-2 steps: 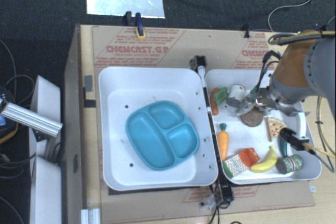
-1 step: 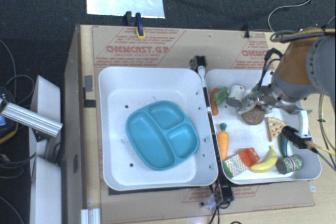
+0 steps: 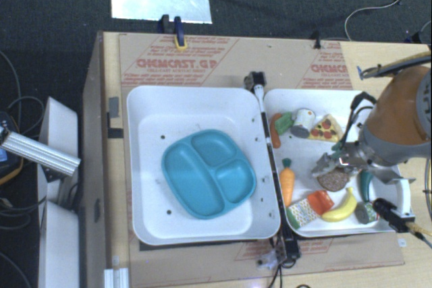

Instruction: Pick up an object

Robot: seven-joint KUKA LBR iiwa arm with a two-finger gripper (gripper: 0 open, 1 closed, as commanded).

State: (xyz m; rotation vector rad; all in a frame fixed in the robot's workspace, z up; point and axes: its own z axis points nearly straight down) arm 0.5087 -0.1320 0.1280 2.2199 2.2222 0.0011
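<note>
Now your tool [image 3: 332, 164] sits low in the right bin [image 3: 385, 229], just above a brown round toy [image 3: 333, 181]; you cannot tell whether it grips anything. Near it lie a banana [image 3: 342, 208], a carrot [image 3: 287, 184] and a pizza slice [image 3: 327, 128]. Left bin [image 3: 145, 145] holds a blue divided plate [image 3: 208, 173].

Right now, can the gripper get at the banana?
Probably yes. The gripper hangs over the right bin, and the banana lies close beside it, uncovered from above, though a red toy touches its end.
</note>
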